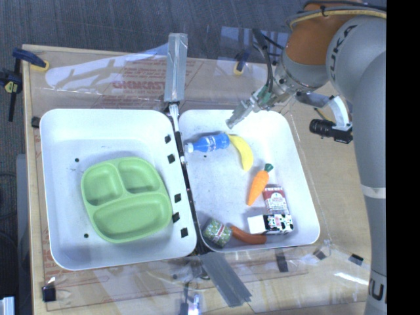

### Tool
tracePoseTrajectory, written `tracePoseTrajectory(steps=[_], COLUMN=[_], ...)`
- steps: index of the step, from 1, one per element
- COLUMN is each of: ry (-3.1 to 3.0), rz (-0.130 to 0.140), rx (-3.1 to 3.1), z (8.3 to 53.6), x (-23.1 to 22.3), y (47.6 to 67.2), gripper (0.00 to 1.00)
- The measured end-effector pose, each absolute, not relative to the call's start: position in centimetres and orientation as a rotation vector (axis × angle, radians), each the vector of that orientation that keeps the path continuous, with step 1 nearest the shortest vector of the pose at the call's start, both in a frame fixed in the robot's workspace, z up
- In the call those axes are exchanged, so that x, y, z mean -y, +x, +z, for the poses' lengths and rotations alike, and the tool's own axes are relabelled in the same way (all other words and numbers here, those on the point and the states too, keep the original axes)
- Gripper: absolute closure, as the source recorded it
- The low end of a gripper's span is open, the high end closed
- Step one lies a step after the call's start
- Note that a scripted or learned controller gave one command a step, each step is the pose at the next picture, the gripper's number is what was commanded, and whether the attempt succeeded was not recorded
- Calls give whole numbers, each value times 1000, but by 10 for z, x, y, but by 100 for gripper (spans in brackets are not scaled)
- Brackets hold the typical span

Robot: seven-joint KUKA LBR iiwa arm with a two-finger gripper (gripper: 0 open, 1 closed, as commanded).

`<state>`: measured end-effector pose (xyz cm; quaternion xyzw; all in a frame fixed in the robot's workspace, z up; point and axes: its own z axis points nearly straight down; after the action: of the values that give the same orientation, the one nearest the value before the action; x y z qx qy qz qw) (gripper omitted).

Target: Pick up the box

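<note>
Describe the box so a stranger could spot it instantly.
Look in the right white bin, toward its near right corner. The box lies there, just below the carrot and right of the red sausage. It is the only flat-sided, printed carton, dark red and white, among rounded toy foods.

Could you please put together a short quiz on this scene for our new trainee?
1. True or false: the box lies in the same bin as the green divided plate.
2. Which item lies right beside the box, on the side nearer the bin's middle? A) the blue bottle B) the carrot C) the banana
3. Fill in: the gripper hovers near the far rim of the ____ bin, apart from the box.

Key: 1 false: the box lies in the right bin, the plate in the left bin. 2 B. 3 right.
</note>
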<state>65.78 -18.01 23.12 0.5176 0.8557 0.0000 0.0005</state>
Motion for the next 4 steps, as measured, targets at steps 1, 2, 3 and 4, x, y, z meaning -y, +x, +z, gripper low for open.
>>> tracePoseTrajectory(steps=[1, 2, 3, 4], ry=[1840, 2052, 1964, 1991], rz=[-3, -3, 1, -1], rx=[-2549, -2384, -2453, -2432], z=[120, 91, 93, 93], x=[204, 166, 166, 184], y=[596, 577, 618, 658], gripper=[0, 0, 0, 0])
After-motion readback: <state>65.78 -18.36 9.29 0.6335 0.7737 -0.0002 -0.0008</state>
